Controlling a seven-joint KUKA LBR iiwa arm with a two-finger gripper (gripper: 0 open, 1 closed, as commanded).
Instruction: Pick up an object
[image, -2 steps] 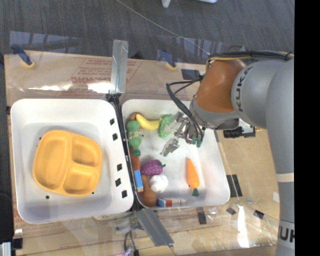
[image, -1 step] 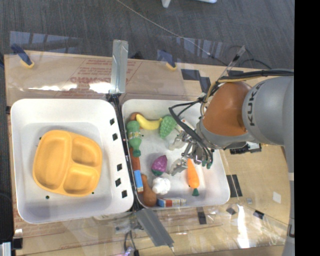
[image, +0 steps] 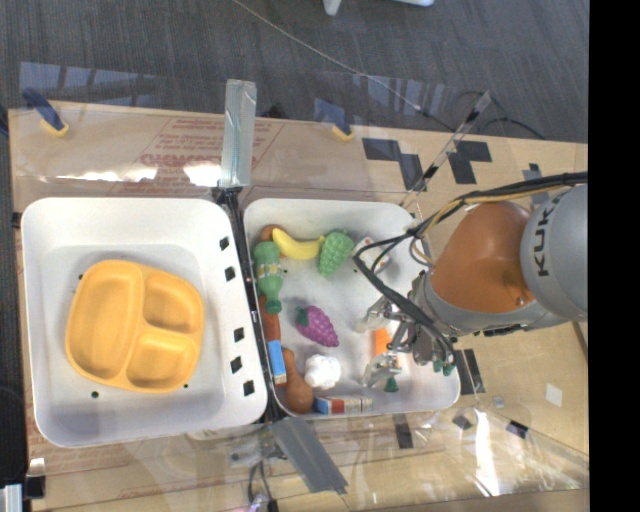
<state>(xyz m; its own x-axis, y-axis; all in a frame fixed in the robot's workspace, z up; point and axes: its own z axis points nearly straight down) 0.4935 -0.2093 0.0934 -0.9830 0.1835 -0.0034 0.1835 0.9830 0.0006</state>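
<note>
The gripper (image: 385, 355) hangs low over the right bin (image: 400, 215), near that bin's front right corner, with its metal fingers pointing down around a small orange piece (image: 378, 343); whether the fingers are closed on that piece or merely beside it cannot be told. Just beneath the gripper lies a small dark green bit (image: 392, 382). To the left of the gripper sit a white ball (image: 322, 371) and, above it, a purple grape bunch (image: 318, 324). Farther toward the bin's back are a green grape bunch (image: 336, 251) and a yellow banana (image: 293, 244) touching it. Along the bin's left wall lie a green vegetable (image: 267, 266) and a brown item (image: 296, 392) near the front. The left bin (image: 60, 225) holds a yellow divided plate (image: 134, 326).
</note>
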